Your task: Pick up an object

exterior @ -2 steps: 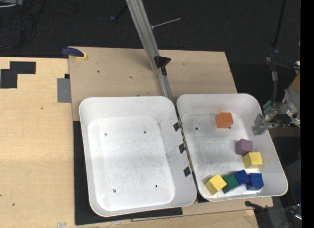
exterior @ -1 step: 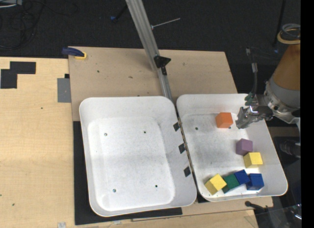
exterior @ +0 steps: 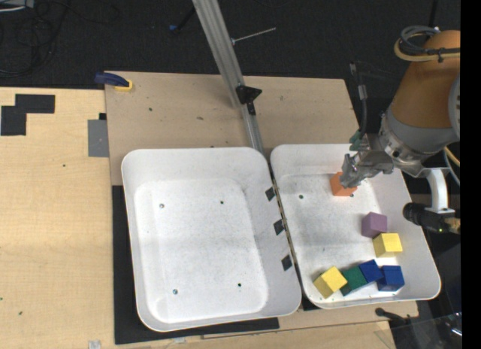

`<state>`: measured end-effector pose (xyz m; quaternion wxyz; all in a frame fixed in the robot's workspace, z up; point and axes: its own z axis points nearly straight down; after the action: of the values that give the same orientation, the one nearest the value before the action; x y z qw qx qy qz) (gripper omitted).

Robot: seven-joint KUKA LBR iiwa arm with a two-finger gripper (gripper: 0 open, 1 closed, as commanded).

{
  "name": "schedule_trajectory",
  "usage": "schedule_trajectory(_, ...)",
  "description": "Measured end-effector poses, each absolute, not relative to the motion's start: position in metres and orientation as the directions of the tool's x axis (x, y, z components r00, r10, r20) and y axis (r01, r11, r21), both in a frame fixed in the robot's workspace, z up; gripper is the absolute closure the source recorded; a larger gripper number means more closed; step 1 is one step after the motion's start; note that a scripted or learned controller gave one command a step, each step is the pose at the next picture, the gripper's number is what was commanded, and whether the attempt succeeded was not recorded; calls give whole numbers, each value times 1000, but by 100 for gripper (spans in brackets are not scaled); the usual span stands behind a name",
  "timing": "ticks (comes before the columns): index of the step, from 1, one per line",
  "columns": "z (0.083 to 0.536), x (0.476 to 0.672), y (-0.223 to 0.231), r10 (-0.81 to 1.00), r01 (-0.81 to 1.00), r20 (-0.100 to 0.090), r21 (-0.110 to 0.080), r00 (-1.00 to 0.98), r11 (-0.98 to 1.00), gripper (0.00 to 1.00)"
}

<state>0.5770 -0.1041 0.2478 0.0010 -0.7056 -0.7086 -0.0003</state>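
While the arm (exterior: 421,107) reached in from the right, its claw (exterior: 352,180) sat low in the right bin (exterior: 301,161), right down on an orange block (exterior: 342,186). Claw hid most of that block; only its lower left edge showed. Couldn't tell from where I stood if the claw was wide, narrow or holding the block. Orange block lay in the bin's upper middle, apart from the rest. Purple block (exterior: 373,224) sat nearer the right wall, yellow block (exterior: 388,244) just below it. Along the front edge a cluster: second yellow block (exterior: 329,281), green block (exterior: 353,278), two blue blocks (exterior: 382,274), packed close together. Left bin (exterior: 143,168) stood beside it on the table (exterior: 180,110).
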Motion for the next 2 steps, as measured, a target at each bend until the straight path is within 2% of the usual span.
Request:
schedule_trajectory(1, 236, 586, -56, 1000, 1000, 2, -4, -3, 3, 100)
schedule_trajectory(2, 226, 609, -3, 1000, 1000, 2, -2, -4, 4, 100)
